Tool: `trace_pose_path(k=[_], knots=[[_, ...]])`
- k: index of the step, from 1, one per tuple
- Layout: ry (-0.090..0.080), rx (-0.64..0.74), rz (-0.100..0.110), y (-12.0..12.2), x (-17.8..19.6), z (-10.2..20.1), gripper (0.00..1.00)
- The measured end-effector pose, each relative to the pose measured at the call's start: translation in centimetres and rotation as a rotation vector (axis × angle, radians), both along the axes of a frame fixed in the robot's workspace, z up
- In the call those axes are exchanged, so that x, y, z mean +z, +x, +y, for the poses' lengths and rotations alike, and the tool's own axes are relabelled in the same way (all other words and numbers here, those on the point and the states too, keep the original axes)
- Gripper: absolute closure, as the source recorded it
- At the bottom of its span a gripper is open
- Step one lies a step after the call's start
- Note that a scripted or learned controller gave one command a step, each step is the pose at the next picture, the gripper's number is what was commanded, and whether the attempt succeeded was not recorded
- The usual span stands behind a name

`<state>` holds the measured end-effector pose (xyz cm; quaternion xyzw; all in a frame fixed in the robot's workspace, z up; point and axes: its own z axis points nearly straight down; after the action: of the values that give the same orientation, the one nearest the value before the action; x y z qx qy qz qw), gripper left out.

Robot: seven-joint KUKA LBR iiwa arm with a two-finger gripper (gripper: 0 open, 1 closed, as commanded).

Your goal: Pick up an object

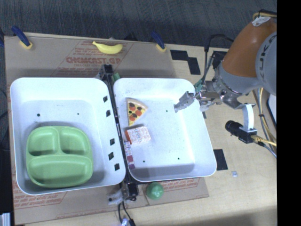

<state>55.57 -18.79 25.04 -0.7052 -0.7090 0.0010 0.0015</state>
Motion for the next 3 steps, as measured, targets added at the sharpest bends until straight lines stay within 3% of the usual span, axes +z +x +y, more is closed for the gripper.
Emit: trace_pose_path(k=[1,2,3], knots=[[0.001,0.001,0.004,-1.4,-12.5,-0.7,0.0],[-0.002,0.002,-0.003,-4.6,-15.9,4.1,0.0],[0.0,0.003,0.0,0.3,-15.9,7.2,0.0]])
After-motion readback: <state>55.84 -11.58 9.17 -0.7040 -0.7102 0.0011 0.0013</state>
